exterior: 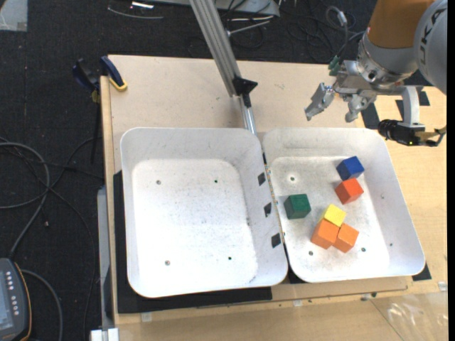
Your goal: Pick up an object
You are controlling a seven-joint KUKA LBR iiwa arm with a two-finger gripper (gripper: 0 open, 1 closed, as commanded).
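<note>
The right bin (398,212) holds several blocks: a blue cube (350,167), a red-orange cube (349,189), a green cube (298,205), a yellow cube (334,214) and orange blocks (334,234) touching it. My gripper (336,106) hangs above the bin's far rim, well off the blocks, open with nothing between its fingers.
The left bin (135,190) lies beside the right one. A slanted metal pole (220,45) runs down to the divide between the bins. Clamps sit at the bench's far left corner (99,73). Cables lie on the floor around the bench.
</note>
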